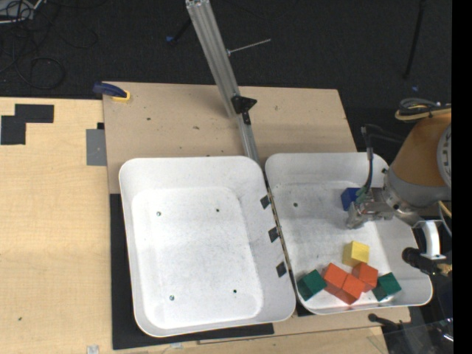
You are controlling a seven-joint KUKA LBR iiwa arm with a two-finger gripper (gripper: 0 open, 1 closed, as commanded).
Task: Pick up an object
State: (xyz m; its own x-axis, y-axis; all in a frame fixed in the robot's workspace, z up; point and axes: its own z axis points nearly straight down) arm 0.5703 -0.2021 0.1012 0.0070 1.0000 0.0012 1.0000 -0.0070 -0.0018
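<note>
Two white bins are seen side by side on the bench (310, 116). The left bin (140, 179) is marked with a few small dark dots on its floor. The right bin (317, 164) is reached into by the arm (424, 161) from the right. The gripper (361, 216) is seen low over the right bin's floor, right of centre. A blue block (349, 197) is seen just beside the gripper, on its far-left side; whether it is touched cannot be told. Whether anything is grasped cannot be told.

Nearer in the same bin a yellow block (359, 252) is set apart from the gripper. A cluster is found at the near edge: a green block (311, 283) on the left, two orange blocks (344, 282) touching each other in the middle, another green block (386, 286) on the right. A metal rail (215, 50) is seen slanting from the far side toward the gap between the bins.
</note>
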